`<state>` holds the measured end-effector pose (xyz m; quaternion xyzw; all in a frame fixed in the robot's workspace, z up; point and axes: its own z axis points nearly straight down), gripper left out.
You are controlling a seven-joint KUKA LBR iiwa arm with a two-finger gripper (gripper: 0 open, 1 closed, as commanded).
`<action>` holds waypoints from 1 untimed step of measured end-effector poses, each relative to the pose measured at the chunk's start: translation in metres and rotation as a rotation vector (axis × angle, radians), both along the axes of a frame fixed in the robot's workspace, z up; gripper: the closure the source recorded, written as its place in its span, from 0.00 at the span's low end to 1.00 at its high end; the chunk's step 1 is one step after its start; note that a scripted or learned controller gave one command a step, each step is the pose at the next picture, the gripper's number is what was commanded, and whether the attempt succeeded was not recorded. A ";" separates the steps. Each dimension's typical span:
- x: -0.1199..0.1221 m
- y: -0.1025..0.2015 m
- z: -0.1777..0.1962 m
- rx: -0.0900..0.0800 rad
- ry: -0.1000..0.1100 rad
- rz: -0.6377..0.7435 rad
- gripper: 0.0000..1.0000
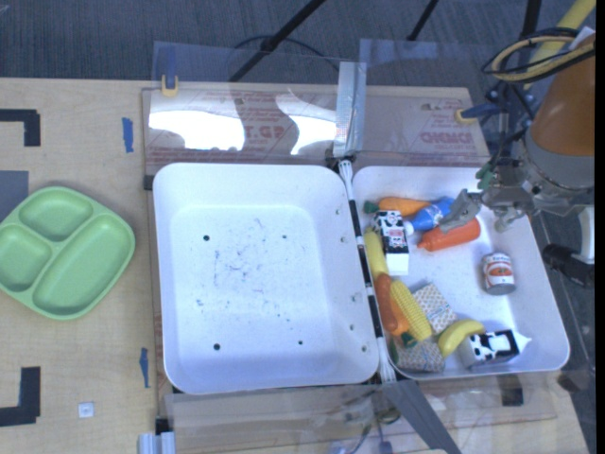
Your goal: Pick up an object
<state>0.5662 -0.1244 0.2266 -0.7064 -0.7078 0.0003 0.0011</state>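
Cow-patterned, a small black-and-white box [493, 346] lies at the lower edge of the right bin [544, 282], with a banana [459, 334] touching it on its left. Further up the bin sit a corn cob [409, 308], a small can [498, 272], and a second cow-patterned carton [391, 232] by the bin's left wall. The left bin [255, 272] and a green divided plate [61, 251] at the frame's left edge play no part for now.

The tool [470, 206] is low in the upper part of the right bin, right over the cluster there: an orange carrot-like piece [452, 236] lies just below and left of the fingertips, and a blue object [430, 216] is just to their left, both seemingly touching or nearly so. I cannot tell from this angle whether the fingers are spread or closed, nor whether anything sits between them.

Judging by position, the orange piece is the likely target. To grasp it well, the tool should straddle its narrow width rather than its length, and avoid dragging the blue object along.
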 end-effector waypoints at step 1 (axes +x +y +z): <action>0.038 -0.009 -0.135 -0.002 -0.003 -0.041 0.00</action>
